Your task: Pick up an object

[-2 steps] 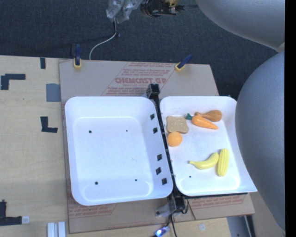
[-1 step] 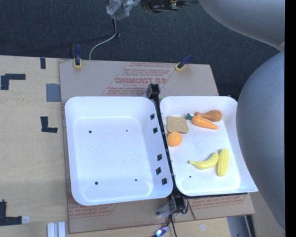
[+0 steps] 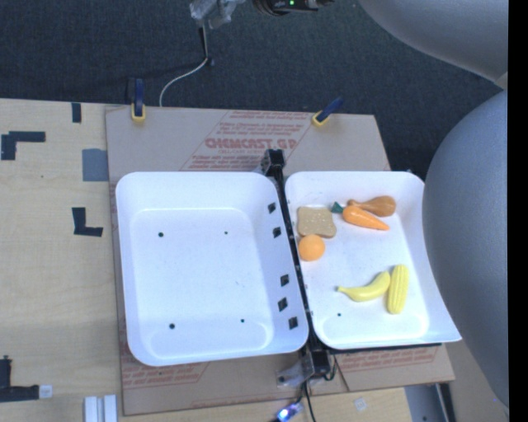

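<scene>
Single fixed camera above the bench, looking down at a slant, both white bins [image 3: 124,247] framed, arm [image 3: 478,206] intruding from right

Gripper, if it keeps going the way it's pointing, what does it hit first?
Hard to say. What looks like the gripper sits at the view's top edge, above the dark floor beyond the bins. Going straight down, it would probably meet that floor first, not the right bin.
</scene>
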Tool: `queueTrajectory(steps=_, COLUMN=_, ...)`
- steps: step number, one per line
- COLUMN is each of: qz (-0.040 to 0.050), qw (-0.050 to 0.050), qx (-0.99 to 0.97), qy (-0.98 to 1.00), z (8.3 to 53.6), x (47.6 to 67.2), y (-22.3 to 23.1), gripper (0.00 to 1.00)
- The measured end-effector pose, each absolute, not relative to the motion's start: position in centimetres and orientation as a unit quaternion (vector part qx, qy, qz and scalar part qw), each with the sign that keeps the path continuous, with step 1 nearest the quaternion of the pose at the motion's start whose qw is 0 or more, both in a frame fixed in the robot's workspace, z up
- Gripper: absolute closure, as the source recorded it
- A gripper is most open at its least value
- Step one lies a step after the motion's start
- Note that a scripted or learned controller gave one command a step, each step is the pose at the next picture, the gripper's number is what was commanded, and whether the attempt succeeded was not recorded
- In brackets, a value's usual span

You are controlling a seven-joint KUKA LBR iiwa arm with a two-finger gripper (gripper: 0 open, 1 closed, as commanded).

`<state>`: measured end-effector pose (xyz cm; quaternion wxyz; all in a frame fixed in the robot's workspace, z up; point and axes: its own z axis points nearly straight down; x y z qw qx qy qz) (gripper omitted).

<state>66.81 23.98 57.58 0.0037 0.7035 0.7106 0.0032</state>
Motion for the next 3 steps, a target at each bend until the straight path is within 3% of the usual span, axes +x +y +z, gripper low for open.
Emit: queueTrajectory(steps=3, qz=0.0186, qw=0.012, qx=0.703, qy=0.710, z=60.5, x=67.0, y=24.5, gripper=1.00)
